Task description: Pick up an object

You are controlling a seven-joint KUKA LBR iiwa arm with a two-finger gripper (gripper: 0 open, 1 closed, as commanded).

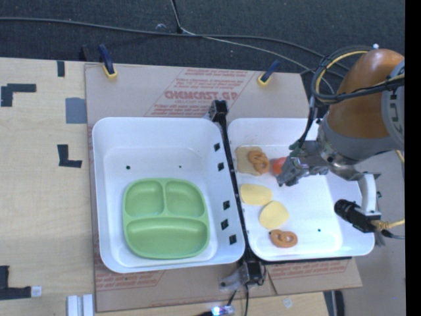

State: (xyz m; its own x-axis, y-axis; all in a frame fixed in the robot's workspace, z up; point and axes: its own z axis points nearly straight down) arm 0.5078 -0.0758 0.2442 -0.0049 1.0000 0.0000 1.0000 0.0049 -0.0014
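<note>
The right bin (329, 239) holds several small food-like items. A tan slab with a brown pretzel on it (252, 160) lies at its upper left. Below it are a pale yellow piece (255, 194), a second yellow piece (273, 214) and a brown pretzel (284, 239) near the front. A small red object (279, 166) shows just left of my gripper (289, 174), partly hidden by it. The gripper hangs low over the bin's upper middle; whether anything sits between its fingers is hidden.
The left bin (108, 143) holds a green divided plate (166, 217). A black divider with clips (227, 176) runs between the bins. Blue-and-yellow clamps (106, 62) (267, 76) hold the cardboard at the back. The arm's body (362, 110) overhangs the right bin's right side.
</note>
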